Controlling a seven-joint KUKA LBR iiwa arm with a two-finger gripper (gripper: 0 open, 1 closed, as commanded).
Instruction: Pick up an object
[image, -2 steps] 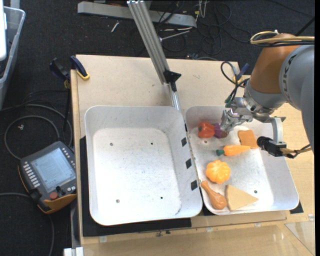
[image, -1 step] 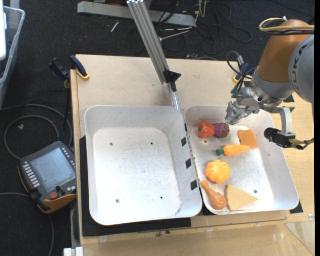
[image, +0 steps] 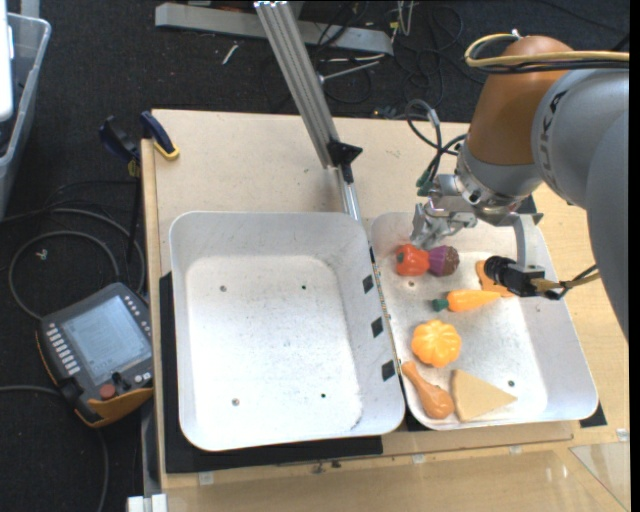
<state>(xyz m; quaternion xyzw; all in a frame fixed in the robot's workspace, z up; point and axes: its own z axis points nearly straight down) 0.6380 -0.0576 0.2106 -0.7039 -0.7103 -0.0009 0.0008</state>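
The right white bin (image: 560, 370) holds several toy foods. A red pepper (image: 410, 260) and a purple piece (image: 444, 261) lie side by side near its far edge. In front of them are an orange carrot (image: 474, 299) and a small orange pumpkin (image: 437, 342). A brown drumstick (image: 428, 391) and a pale cheese wedge (image: 481, 395) lie at the near edge. My gripper (image: 432, 234) hangs low just behind and above the pepper and the purple piece, pointing down at them. Nothing is seen held in it.
The left white bin (image: 270, 320) sits beside the right one, sharing a raised middle rim (image: 382, 330). A slanted metal pole (image: 305, 85) rises behind the bins. A teach pendant (image: 97, 345) lies on the floor at the left.
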